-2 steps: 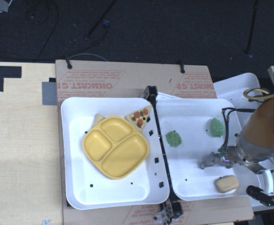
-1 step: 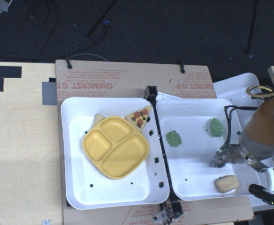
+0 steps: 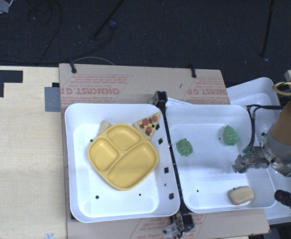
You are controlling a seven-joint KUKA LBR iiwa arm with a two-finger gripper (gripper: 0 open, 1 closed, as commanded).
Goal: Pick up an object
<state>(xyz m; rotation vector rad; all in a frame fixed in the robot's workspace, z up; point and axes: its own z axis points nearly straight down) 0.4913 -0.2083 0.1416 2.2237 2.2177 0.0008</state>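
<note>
The right bin [image 3: 205, 118] holds a small green bumpy lump [image 3: 184, 147] near its left side, a second green lump [image 3: 230, 135] toward the back right, and a tan bread-like piece [image 3: 241, 195] at the front right. My gripper [image 3: 243, 164] hangs low over the right edge of this bin, between the green lump at the back right and the tan piece, touching neither. Nothing shows between its fingers. The left bin [image 3: 80, 183] carries a yellow divided tray [image 3: 124, 156] and a pizza slice toy [image 3: 149, 124] at the tray's far corner.
A black divider [image 3: 168, 153] runs between the two bins. Both bins rest on a cardboard sheet [image 3: 135, 86] on a pale wooden bench [image 3: 21, 158]. The arm with its orange band [image 3: 290, 126] comes in from the right over the bin rim.
</note>
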